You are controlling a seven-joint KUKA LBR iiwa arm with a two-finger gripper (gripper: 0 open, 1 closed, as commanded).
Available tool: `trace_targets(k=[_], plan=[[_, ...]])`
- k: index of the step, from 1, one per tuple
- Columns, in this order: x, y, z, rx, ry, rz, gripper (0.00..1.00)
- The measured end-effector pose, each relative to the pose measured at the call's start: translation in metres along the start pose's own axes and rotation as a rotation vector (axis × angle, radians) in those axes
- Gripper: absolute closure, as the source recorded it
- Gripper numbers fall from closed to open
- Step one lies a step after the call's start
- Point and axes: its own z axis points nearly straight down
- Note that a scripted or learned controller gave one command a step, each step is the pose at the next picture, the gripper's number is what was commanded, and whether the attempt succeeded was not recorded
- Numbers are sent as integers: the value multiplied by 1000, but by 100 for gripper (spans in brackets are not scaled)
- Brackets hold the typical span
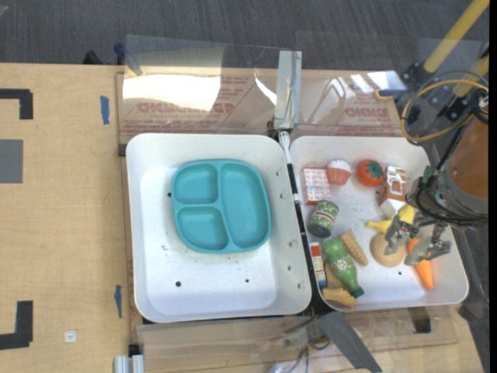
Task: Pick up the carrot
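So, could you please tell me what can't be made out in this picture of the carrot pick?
- Tool, camera view: small, dark and cluttered with cables, so its finger state is unreadable.
- Carrot: only an orange tip shows below the tool; contact between them can't be judged.
- Round tan item: partly covered by the tool; identity unclear.
- Small carton: label too small to read.
- Arm: cut off at the right.

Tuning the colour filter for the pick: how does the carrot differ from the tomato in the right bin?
The carrot is a narrow tapered orange piece; the tomato is round, red-orange, with a green top. The carrot lies near the bin's front right corner, just below the gripper; the tomato sits toward the back, between the cupcake and a small carton. Both are small toy foods in close hues in the right bin.
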Motion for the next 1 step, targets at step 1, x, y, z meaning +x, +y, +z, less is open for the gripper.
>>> trace_targets(k=[1], plan=[[-3,-2,-10,6,-6,1,100]])
